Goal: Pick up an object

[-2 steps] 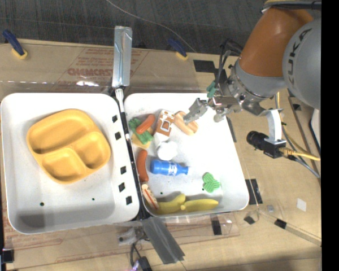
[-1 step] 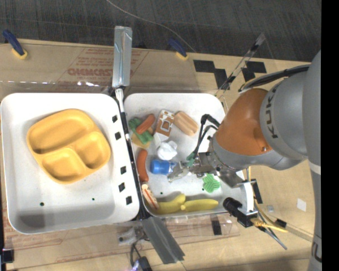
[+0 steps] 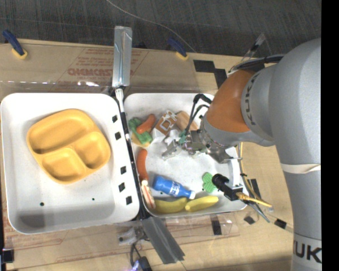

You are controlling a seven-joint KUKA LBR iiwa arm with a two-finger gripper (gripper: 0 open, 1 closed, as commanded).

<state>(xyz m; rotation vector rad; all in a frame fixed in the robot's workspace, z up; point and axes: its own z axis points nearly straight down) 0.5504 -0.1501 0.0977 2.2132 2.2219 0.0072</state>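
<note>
Dark grey carpet surrounds a bench lined with brown cardboard (image 3: 158, 61), held by blue clamps (image 3: 14, 43) at its far edge. Red print runs across the cardboard, but it is reversed and too faint to read.

On the left, the left bin (image 3: 11, 168) holds one thing: a yellow divided tray (image 3: 68, 145) with three compartments, lying flat and slightly askew near the bin's middle.

Just beside it, the right bin (image 3: 158, 99) is crowded. Along its left wall lie a toy carrot (image 3: 144, 124) with a green top and, below that, an orange sausage-shaped toy (image 3: 142, 162). Along the near wall are a blue bottle (image 3: 168, 187) with a white cap, lying on its side, and two toy bananas (one (image 3: 168, 206) just under the bottle, the other (image 3: 202, 202) to its right, nearly touching end to end). Near the far wall sits a brown and white block (image 3: 170, 120), with a pale grey piece (image 3: 170, 147) below it. A small green toy (image 3: 208, 180) lies further right, above the second banana.

The gripper (image 3: 187, 141) is low inside the right bin, just right of the pale grey piece; whether it is parted or closed I cannot make out, and nothing is visibly held.

Furthest right, the grey arm (image 3: 294, 95) with its orange band (image 3: 231, 106) bears white lettering, cut off at the frame's bottom, where "UK" can be read.
</note>
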